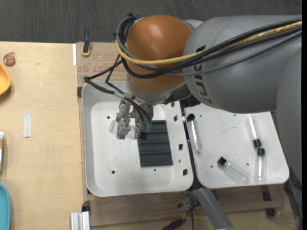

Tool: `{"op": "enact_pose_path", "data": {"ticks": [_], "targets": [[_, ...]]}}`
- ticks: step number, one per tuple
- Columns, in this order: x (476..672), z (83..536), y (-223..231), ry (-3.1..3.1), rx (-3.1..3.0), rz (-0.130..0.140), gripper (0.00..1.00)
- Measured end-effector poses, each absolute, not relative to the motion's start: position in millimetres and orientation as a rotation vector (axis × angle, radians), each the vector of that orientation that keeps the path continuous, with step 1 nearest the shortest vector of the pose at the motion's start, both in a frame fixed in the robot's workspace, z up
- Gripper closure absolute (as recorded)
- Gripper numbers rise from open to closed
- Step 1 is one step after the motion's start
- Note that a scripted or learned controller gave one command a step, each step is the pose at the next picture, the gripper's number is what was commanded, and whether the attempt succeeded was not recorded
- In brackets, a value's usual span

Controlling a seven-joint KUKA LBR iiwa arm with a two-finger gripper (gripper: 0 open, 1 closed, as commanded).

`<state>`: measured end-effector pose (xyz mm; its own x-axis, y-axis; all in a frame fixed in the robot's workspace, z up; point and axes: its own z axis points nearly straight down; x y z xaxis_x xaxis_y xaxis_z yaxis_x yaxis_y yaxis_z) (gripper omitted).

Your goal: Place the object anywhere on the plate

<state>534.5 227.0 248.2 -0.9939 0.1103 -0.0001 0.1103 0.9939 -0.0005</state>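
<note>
Table edge: I see a pale wooden table [43,128] on the left, with a small orange curved dish [3,80] cut off by the frame, a round reddish-brown disc [9,59] near the top corner, a small pale strip [27,126] lying flat, and a teal rim [4,210] at the bottom corner.
Clamp: a blue-handled clamp [86,41] stands at the top edge of the brown board above the bins.
Left bin: the shallow white left bin [103,176] holds a dark grey ribbed rectangular plate [156,150], lying flat towards its right side.
Gripper: my gripper [125,128] hangs low over the left bin, just to the left of the plate's upper corner; I cannot tell how it is set from here.
Task object: a small clear, glassy thing [120,128] shows at the gripper tip, beside the plate rather than on it; I cannot tell whether it is gripped.
Arm: the orange band [156,49] and the grey arm [244,61] cover the upper right.
Right bin: the shallow white right bin [225,133] holds several clear vials with black caps [230,169], scattered apart, one [193,131] lying along its left wall.
</note>
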Motion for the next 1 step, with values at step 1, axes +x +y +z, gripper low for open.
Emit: {"op": "enact_pose_path", "data": {"ticks": [1], "targets": [[534.5,248.3,227.2,3.137,0.172,0.000,0.00]]}}
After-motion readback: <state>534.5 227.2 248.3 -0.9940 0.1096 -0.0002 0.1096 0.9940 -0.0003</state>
